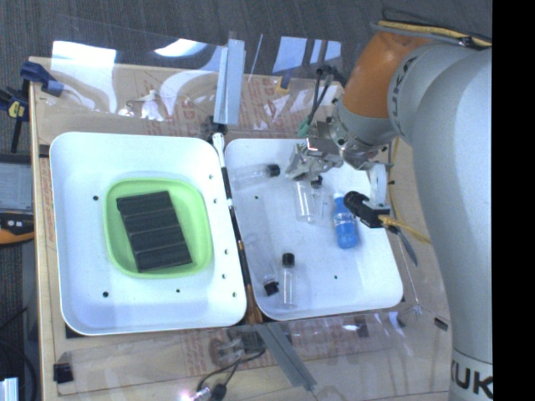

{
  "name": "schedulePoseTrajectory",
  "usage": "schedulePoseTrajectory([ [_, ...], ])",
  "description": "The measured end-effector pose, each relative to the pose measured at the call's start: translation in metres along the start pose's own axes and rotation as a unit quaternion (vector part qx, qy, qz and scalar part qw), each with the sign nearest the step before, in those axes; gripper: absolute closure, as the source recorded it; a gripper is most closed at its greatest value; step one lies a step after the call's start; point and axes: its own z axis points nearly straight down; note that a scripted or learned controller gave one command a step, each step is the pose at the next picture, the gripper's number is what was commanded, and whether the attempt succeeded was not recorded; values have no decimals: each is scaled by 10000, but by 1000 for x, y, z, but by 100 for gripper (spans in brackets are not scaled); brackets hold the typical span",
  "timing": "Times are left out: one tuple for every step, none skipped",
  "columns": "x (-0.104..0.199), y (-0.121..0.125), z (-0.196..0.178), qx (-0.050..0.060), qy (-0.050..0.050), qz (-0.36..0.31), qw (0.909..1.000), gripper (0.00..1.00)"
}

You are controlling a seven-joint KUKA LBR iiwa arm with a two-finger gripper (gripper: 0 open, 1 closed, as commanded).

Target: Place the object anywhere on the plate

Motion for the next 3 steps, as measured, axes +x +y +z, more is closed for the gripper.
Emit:
schedulePoseTrajectory([
  [43, -47, 44, 10, -5, -648, 9979, 100],
  [127, -91, 0, 10, -12, -1384, 9904, 100],
  [127, -91, 0, 8, -14, -1380, 9904, 0],
])
